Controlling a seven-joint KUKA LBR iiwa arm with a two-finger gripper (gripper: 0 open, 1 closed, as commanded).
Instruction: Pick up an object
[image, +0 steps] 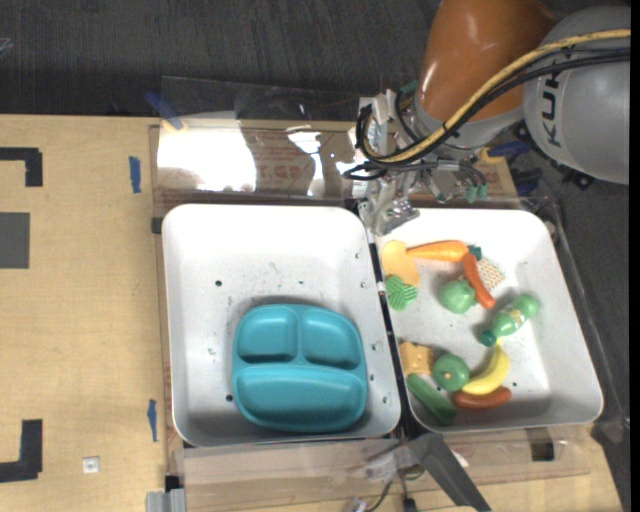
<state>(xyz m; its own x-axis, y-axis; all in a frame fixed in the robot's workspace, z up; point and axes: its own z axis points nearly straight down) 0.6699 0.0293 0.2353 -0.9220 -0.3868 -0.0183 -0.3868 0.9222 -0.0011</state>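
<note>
The grey arm (585, 95) reaches in from the upper right, its orange band (470, 50) above the wrist, cables looping across it. The gripper (392, 212) hangs at the back edge of the bins, over the seam between them

A light wooden bench (80, 300) is observed, marked with black tape corners and blue tape strips. Two shallow white bins are set directly on it, side by side and touching: left bin (200, 250), right bin (560, 350)
</note>
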